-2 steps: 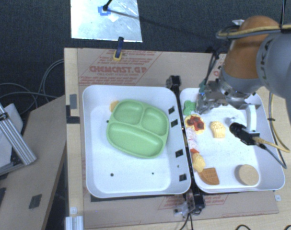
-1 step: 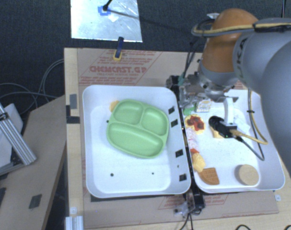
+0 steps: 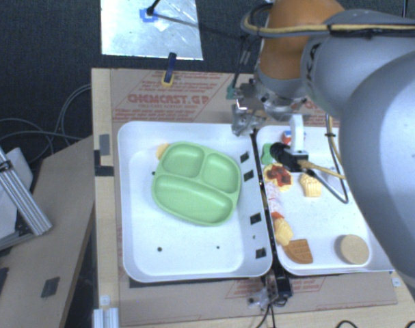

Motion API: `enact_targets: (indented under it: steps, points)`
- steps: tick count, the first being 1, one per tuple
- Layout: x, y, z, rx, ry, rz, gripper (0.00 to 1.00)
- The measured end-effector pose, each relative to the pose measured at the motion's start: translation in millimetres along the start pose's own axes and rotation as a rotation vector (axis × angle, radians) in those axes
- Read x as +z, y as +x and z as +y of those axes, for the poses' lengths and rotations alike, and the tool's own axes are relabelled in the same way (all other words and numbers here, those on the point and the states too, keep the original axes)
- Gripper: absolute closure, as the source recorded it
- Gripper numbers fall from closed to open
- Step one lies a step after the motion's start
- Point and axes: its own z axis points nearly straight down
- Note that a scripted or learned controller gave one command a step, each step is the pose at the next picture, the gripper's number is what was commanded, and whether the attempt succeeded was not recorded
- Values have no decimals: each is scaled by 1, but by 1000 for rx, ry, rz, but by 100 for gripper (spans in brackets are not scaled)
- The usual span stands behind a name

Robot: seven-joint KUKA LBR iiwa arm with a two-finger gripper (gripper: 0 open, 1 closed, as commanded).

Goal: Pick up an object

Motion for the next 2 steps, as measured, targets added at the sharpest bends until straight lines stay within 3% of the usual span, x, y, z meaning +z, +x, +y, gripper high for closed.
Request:
enact_targets:
  steps: [1,2]
  points:
    - [12,32,20,3,2,-1,100]
    - [-7,34,20,3,2,-2,100]
